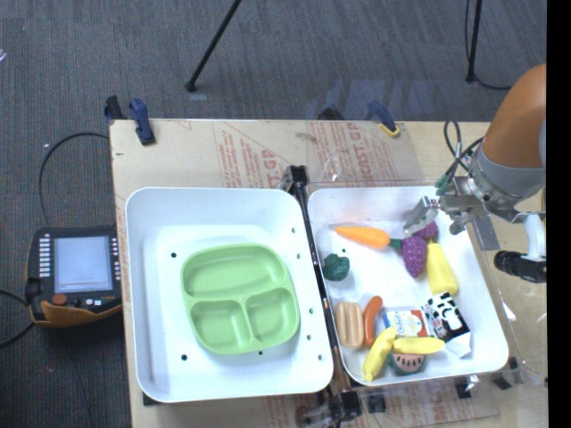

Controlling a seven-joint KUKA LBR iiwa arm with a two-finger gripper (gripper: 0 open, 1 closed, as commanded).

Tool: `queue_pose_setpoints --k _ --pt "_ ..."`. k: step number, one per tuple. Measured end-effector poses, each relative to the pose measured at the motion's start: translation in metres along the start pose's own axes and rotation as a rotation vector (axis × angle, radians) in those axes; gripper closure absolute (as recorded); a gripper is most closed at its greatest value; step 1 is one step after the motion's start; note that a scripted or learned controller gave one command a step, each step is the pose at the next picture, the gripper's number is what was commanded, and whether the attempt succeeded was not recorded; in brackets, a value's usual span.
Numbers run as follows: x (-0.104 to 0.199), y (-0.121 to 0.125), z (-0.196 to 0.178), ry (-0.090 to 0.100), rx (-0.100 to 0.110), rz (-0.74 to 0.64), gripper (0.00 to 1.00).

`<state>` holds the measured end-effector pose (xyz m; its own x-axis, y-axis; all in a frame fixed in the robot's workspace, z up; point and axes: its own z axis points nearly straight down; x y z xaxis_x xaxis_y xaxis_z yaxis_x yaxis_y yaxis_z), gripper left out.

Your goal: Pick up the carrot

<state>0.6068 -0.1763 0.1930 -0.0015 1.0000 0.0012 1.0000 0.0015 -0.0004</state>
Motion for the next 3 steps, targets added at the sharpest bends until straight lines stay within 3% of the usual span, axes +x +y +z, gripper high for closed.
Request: queue_pose_setpoints --k 1,2,3 --pt "0.022 0.021 0.104 0.005 0.012 -0.141 0.00" --pt "0.079 0.038 0.106 0.002 0.000 -0.009 0.00" --pt "0.078 0.038 0.096 0.001 0.001 -0.011 1.00"
